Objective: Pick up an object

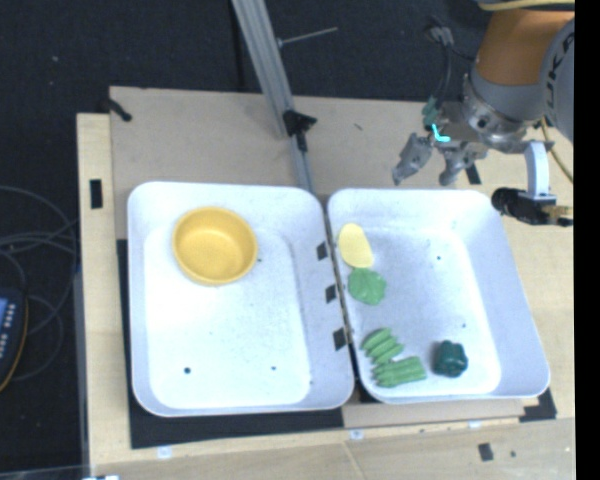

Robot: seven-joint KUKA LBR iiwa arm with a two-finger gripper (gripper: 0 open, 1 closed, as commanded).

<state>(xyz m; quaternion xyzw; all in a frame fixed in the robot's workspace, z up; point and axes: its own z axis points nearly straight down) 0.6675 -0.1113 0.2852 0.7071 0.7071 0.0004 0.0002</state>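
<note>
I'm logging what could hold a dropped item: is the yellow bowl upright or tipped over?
Upright. The yellow bowl sits in the left bin with its round rim facing up and its hollow inside showing, nothing in it.

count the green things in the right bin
4: a round light-green piece by the divider, two ridged green pods near the front, and a dark-green lump right of them. None seem hidden.

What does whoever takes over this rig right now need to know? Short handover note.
Gripper: open, holding nothing, hovering above the far edge of the right bin.
Right bin: yellow piece and round green piece near the divider; two green pods and a dark green pepper at the near end.
Left bin: yellow bowl.
Done: nothing picked.
Left: descend, grasp one object, lift.
</note>
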